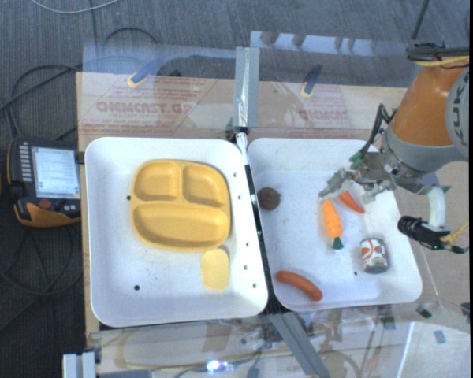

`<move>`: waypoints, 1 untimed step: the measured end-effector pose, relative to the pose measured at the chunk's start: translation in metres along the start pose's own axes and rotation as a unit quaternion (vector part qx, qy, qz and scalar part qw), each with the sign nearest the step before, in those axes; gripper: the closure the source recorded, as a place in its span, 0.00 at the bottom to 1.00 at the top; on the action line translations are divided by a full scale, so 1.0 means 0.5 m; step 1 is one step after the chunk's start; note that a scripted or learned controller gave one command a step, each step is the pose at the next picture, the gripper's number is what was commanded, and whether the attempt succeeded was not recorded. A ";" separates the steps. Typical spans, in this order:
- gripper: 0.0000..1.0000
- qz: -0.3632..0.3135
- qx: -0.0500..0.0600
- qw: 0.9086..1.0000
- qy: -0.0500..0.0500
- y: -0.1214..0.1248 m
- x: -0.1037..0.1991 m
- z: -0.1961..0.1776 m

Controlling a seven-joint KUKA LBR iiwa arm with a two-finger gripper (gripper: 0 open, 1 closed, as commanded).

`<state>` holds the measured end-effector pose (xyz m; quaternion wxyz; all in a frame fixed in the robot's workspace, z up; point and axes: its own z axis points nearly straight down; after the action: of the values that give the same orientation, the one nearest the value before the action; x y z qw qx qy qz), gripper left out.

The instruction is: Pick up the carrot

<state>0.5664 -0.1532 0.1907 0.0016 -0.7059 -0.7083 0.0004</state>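
The desk (102, 105), a pale wooden board with faded red lettering, carries two shallow white plastic bins side by side under a clear sheet. The left white bin (110, 282) holds a yellow moulded tray with three compartments (181, 203), and just below the tray's right corner lies a small pale yellow rounded slab (215, 269), close to but apart from it. The right white bin (296, 160) holds the smaller items. The grey robot arm with its orange band (430, 109) reaches in from the right over this bin's upper right part. Its jaws (348, 183) hang low above the bin floor, spread apart with nothing between them. The orange carrot with a small green tip (332, 221), the thing to be picked up, lies on the floor of the right bin just below and slightly left of the jaws, pointing roughly up and down with its green end toward the near edge. A smaller orange-red piece (351, 202) lies just right of the carrot's upper end, directly under the jaws. A red-brown sausage (299, 285) lies near the bin's front edge, a small red and white can (374, 255) sits right of the carrot, and a dark brown round ball (269, 198) rests by the bin's left wall.
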 end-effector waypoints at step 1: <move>0.00 -0.012 -0.001 1.000 -0.001 0.031 -0.015 0.195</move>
<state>0.5815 -0.1606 0.0932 0.0005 -0.6971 -0.7170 0.0006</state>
